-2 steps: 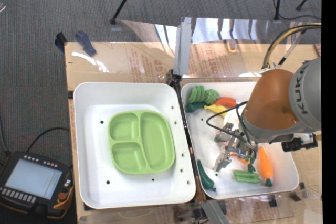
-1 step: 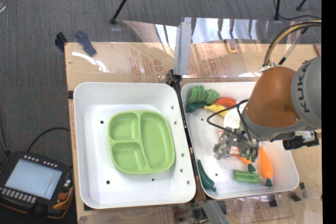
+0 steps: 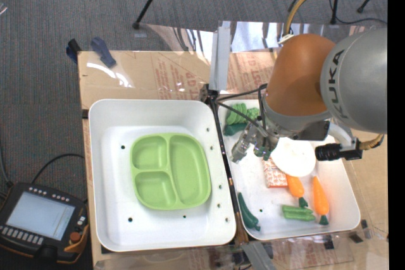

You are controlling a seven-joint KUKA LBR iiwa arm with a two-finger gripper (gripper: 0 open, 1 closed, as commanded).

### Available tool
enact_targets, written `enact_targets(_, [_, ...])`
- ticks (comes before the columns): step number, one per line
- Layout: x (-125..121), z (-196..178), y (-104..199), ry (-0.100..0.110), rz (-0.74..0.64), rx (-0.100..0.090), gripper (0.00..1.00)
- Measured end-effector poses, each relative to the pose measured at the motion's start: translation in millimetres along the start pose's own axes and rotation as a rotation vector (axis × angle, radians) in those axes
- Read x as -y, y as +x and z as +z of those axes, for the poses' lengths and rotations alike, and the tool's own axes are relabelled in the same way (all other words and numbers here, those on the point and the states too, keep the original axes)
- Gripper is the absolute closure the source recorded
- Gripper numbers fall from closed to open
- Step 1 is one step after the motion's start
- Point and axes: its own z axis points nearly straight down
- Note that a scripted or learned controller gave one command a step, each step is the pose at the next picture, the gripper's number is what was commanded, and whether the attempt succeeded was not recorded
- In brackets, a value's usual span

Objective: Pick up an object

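My gripper [image 3: 251,148] hangs over the left part of the right bin [image 3: 345,190], its two fingers apart with nothing between them. Just behind it lie green bean pods [image 3: 239,117]. To its right rest a white round disc [image 3: 295,159] and an orange-and-white square piece [image 3: 273,176]. Toward the front lie two carrots [image 3: 295,186] [image 3: 321,196], a light green pod [image 3: 299,213] and a dark green vegetable [image 3: 249,212] by the bin's left wall. The arm's orange band [image 3: 302,76] hides the bin's back right part.
The left bin [image 3: 107,136] holds a light green divided plate [image 3: 171,171]. A teach pendant [image 3: 39,219] sits at the lower left beside the bench. Cardboard [image 3: 158,73] covers the bench behind the bins, with a blue clamp [image 3: 101,51] at its far left corner.
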Motion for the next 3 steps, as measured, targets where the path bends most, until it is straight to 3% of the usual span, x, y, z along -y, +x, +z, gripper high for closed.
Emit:
enact_targets(1, [1.6, 1.7, 0.2, 0.003, 0.001, -0.003, 0.0])
enact_targets(2, [80.2, 64.3, -40.4, 0.008, -0.002, -0.009, 0.0])
enact_targets(3, [160.5, 97.8, -6.0, 0.0, 0.011, 0.001, 0.0])
